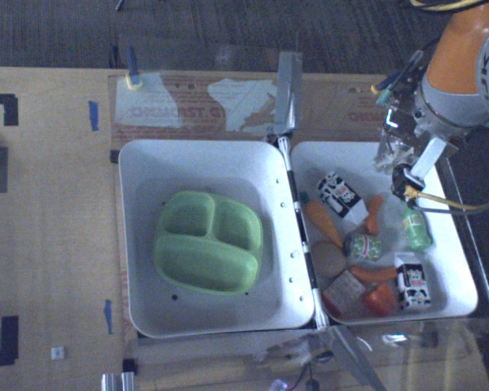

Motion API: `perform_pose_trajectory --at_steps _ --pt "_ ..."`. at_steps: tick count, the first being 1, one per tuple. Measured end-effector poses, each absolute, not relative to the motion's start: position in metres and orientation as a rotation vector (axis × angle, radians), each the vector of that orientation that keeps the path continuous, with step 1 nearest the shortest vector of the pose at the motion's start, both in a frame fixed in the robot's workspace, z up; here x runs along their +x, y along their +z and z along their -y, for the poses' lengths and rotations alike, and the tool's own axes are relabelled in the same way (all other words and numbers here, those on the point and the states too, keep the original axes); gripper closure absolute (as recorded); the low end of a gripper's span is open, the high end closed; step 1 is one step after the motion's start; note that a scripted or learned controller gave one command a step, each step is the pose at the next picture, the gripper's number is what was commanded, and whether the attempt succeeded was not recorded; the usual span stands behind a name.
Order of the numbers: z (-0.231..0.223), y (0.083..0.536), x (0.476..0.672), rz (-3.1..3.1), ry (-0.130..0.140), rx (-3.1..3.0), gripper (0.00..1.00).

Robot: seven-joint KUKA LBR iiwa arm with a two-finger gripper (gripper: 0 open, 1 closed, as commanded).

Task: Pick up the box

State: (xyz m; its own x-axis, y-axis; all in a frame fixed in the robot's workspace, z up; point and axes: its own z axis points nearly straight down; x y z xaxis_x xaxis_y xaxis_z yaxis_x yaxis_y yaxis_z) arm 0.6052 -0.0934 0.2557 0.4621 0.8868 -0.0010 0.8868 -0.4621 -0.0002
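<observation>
Box [339, 193] lying in right bin [464, 296], by a carrot [324, 222] | end effector [389, 157] hovering at bin's top-right edge, can't tell its state | green tray [208, 242] in left bin [138, 300]

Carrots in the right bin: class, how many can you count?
3: one carrot left of the can, one upper right of it, one below it. Others may lie hidden.

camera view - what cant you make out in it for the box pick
- Gripper: the wrist's own body and cables cover its fingers, so their state is unreadable.
- Black-and-white box: print too small to read.
- Second black-and-white box: partly hidden by the red item beside it.
- Arm: cut off by the right edge.
</observation>
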Motion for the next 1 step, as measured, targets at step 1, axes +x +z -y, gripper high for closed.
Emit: perform_pose_trajectory --at_steps 1 --pt "0.0230 0.2223 0.6046 -1.248 -0.007 2.886 1.00"
